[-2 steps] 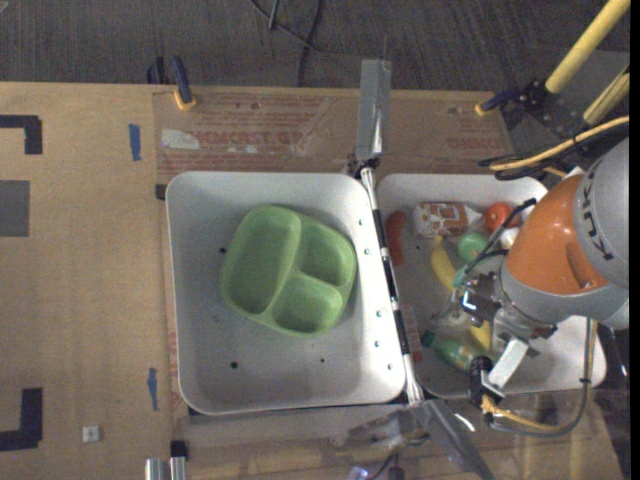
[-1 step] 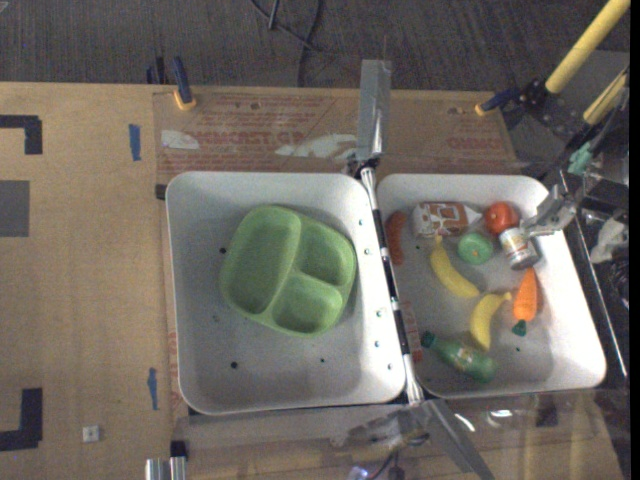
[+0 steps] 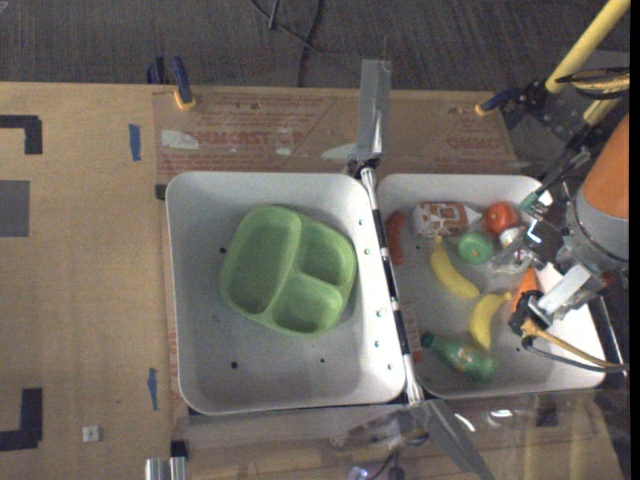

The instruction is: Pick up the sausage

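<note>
- Grey and white gripper (image 3: 532, 303) sits at the right bin's (image 3: 560, 382) right side; we cannot tell its state, the hardware there being too cluttered to read.
- We see nothing held in it.
- Just beside it, we note an orange piece (image 3: 525, 290) and two bananas (image 3: 452, 272), one curved below the other.
- Farther out: a red tomato-like item (image 3: 501, 216), a green round item (image 3: 476, 247), a small carton (image 3: 441, 218), a green bottle (image 3: 462, 356) near the front wall.
- Sausage (image 3: 397, 239), reddish, lies against the right bin's left wall, well apart from the gripper.
- Left bin (image 3: 190, 298) carries a green divided plate (image 3: 290, 269).
- We judge the task barely begun: approach, grasp and lift all remain.
</note>
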